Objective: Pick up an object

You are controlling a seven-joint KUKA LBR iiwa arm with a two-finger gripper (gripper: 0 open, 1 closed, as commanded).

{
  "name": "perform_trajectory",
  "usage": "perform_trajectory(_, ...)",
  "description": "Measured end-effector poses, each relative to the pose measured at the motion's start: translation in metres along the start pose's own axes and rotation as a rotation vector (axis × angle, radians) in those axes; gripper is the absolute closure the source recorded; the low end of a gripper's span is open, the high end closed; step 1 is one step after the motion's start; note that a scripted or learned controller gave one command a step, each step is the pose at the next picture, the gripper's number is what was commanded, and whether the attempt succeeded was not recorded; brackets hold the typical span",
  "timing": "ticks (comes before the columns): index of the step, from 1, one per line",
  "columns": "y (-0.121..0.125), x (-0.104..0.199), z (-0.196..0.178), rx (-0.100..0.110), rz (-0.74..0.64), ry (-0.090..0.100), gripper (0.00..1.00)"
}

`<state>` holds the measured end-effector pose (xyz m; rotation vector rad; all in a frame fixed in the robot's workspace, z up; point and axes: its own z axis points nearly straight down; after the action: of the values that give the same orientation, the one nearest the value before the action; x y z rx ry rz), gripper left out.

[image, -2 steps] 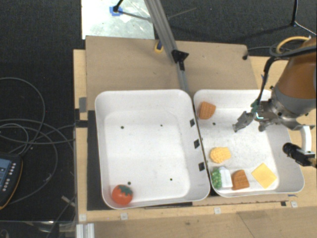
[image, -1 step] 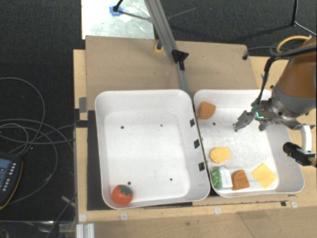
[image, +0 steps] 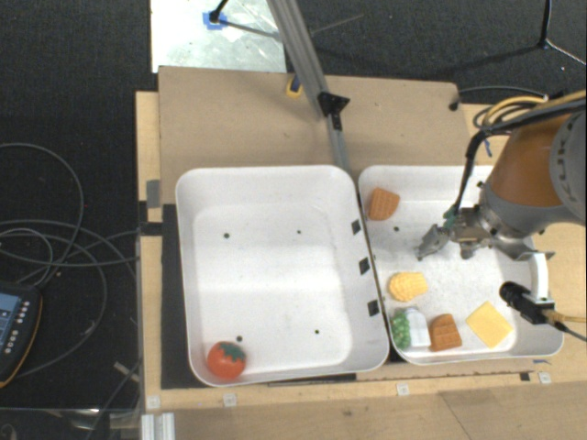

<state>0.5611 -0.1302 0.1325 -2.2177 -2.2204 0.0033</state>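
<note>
we find the gripper (image: pixel 447 237) over the right bin (image: pixel 541 342), fingers spread and grasping nothing. the corn cob (image: pixel 407 287) lies just near of it, long axis running left to right. a yellow block (image: pixel 489 324), brown waffle (image: pixel 445 332), green-white item (image: pixel 407 327) and orange piece (image: pixel 382 203) share that bin. a tomato (image: pixel 226 360) sits in the left bin (image: pixel 197 191). no legible writing.

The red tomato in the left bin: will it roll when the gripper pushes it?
Probably. The tomato looks round and smooth, so a side push may send it rolling. It sits near the left bin corner wall, which could stop it. Its curved skin may slip between fingers.
</note>
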Motion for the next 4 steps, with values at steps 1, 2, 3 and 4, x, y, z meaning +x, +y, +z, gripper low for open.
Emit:
perform_trajectory(1,0.000,0.001,0.044,-0.001,0.001,0.000,0.00)
perform_trajectory(2,0.002,0.000,0.031,-0.007,0.001,-0.001,1.00)
perform_trajectory(3,0.010,-0.005,-0.030,-0.012,-0.003,-0.003,1.00)
perform_trajectory(4,0.014,-0.006,-0.095,-0.013,-0.004,-0.003,1.00)
